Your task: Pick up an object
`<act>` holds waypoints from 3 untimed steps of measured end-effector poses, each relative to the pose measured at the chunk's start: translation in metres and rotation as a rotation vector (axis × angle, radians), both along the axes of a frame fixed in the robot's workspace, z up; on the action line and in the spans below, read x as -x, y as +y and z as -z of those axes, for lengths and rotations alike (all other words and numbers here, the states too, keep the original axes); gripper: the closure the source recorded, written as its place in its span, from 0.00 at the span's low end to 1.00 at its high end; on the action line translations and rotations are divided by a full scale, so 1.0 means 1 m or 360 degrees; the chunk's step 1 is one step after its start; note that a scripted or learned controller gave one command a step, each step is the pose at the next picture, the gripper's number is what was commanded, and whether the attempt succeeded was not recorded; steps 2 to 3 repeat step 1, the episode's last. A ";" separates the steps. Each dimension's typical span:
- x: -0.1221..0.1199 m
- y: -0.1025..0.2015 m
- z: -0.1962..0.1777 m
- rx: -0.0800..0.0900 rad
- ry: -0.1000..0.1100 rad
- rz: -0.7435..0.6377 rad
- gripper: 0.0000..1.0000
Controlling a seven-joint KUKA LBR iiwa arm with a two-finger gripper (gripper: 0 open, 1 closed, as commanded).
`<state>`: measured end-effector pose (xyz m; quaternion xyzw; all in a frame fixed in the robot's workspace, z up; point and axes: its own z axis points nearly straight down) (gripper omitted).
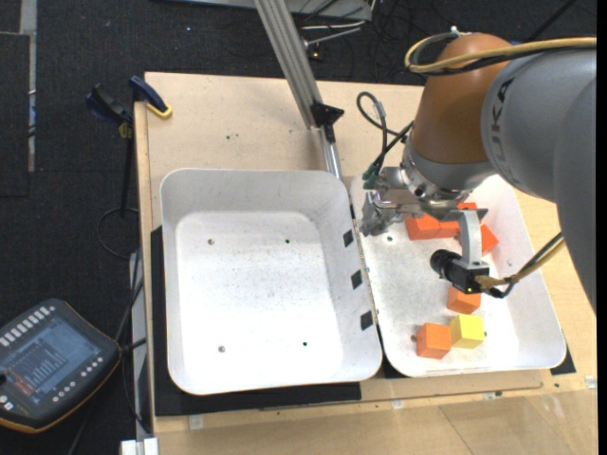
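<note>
I counted several small orange blocks [433,339] and one yellow cube [469,330] lying loose in the shallow white right-hand bin [531,254], toward the lower right of the frame, likely scattered there as pick targets. The two-finger gripper [377,218] hung low at that bin's upper left corner, near the divide, well apart from the yellow cube; nothing showed between its fingers, and I could not tell whether they were spread or pressed together. The white left-hand bin [180,254] sat just beside, probably a drop zone.
</note>
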<state>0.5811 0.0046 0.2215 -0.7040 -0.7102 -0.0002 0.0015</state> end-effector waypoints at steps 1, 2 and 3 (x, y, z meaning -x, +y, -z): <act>0.011 0.060 -0.001 0.0000 0.0000 -0.0001 1.00; 0.011 0.060 -0.001 0.0000 0.0000 -0.0001 1.00; 0.011 0.060 -0.001 0.0000 0.0000 -0.0001 1.00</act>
